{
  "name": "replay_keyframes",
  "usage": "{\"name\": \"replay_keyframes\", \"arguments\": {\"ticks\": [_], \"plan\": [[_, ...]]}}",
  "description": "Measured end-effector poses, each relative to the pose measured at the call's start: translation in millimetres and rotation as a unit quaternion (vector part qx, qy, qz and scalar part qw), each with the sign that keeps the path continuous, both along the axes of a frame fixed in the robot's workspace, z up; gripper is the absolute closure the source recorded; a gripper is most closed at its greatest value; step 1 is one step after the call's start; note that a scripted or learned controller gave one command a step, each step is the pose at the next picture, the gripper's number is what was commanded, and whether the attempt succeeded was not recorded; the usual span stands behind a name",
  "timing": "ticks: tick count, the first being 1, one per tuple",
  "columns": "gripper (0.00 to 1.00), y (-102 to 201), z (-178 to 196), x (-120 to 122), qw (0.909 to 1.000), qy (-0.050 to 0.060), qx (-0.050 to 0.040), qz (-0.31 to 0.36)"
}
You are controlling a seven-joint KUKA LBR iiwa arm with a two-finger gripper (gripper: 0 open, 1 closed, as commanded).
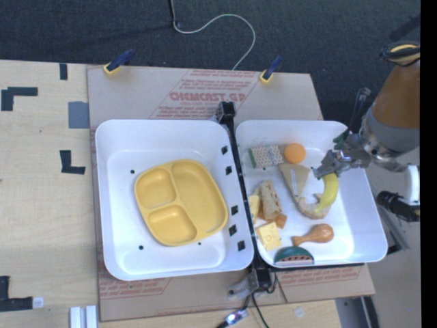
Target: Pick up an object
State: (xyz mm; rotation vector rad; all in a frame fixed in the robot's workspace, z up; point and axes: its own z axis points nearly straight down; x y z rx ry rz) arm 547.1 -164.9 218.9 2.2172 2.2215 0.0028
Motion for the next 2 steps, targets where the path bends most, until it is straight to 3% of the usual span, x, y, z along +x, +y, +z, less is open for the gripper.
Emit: {"name": "replay_keyframes", "arguments": {"ticks": [2], "plan": [[1.00,99,-14,49,1.0000,0.002,0.0011,0.003]]}}
